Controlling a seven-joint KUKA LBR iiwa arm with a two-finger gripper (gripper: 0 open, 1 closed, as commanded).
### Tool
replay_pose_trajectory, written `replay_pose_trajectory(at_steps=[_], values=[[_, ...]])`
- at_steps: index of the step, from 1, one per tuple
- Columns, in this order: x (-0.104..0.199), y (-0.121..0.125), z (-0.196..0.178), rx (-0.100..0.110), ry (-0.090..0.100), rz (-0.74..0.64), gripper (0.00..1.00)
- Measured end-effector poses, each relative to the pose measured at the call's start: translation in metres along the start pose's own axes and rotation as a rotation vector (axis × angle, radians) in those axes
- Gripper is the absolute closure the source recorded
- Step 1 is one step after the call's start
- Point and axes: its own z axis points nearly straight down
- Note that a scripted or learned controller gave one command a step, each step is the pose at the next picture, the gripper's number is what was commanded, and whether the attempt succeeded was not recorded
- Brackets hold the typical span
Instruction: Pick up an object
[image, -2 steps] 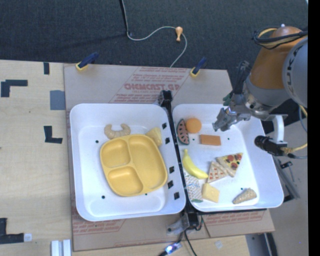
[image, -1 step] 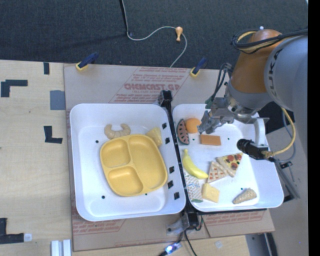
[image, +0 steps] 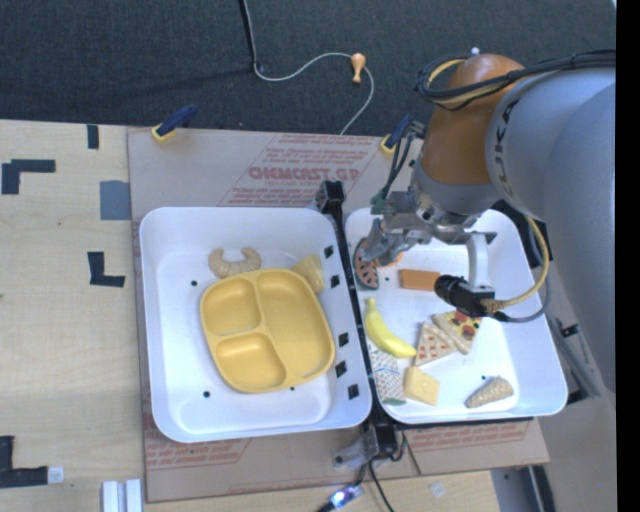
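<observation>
Yellow banana (image: 388, 336) lies in the right bin (image: 530, 400) w/ cheese (image: 421, 385), pizza bits and an orange block (image: 419, 280). Claw (image: 378, 250) is low at the bin's back left, by a round red toy (image: 366, 272); can't tell if it's open or shut. Looks like the reach step; next it must close on one toy & lift.

From my remote station, I see two white bins (image: 160, 300) sitting side by side on a sheet of printed cardboard (image: 290, 170) atop the pale wooden bench (image: 60, 330). Blue-and-yellow clamps (image: 173, 122) grip the cardboard's upper corners. At the top of the frame, a thin white cord (image: 310, 65) curls across dark carpet (image: 120, 50).
</observation>
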Motion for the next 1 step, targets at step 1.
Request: replay_pose_trajectory(at_steps=[1], values=[[0.0558,0.0024,-0.0207,-0.002,0.002,-0.001,1.00]])
